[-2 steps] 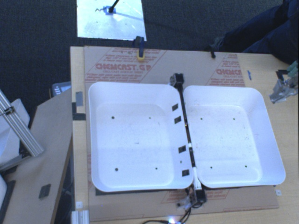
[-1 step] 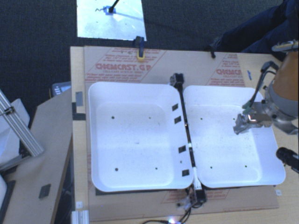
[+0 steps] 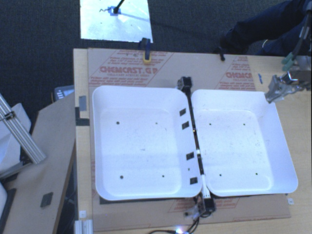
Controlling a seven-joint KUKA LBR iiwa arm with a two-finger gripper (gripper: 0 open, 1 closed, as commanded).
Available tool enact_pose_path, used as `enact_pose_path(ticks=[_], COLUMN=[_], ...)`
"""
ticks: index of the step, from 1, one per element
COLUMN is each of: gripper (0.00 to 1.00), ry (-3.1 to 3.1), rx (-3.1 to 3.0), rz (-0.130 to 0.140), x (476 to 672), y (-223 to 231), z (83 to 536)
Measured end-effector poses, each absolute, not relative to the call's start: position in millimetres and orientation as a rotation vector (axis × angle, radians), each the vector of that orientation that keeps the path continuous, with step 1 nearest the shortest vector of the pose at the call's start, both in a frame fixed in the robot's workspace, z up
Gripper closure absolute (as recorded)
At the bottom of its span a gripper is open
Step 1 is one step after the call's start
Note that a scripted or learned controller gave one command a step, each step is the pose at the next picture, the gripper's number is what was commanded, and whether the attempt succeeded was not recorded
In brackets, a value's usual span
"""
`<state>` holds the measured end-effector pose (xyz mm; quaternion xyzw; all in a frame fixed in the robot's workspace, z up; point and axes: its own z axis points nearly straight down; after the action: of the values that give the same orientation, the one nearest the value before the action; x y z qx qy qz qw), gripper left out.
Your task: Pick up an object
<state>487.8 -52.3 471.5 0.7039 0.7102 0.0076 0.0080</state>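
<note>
Gripper [image 3: 274, 92]: at the right bin's far right corner, over its rim; finger spread cannot be told; nothing seen between them.
Right bin [image 3: 285, 145]: white floor bare, no object to be made out.
Left bin [image 3: 97, 145]: touching the right bin along the middle seam.
Bench [image 3: 122, 67]: open margin beyond the far rims.

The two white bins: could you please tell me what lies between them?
In the camera view, a dark strip with small black clips runs between the left bin and right bin.

Gripper [image 3: 274, 92] at the far right: arm cut off by the right edge, finger state indistinct.
</note>
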Motion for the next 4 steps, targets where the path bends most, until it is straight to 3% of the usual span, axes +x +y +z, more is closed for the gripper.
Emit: enact_pose_path(ticks=[1,2,3,4], gripper=[1.00,1.00,1.00,1.00], ry=[2.232,2.220,2.218,2.236], rx=[2.215,2.204,2.222,2.222], rz=[-0.003,0.026,-0.003,-0.014], x=[499.9,492.8,577.6,531.9], y=[-17,11,-33,30], z=[372,527,452,247])
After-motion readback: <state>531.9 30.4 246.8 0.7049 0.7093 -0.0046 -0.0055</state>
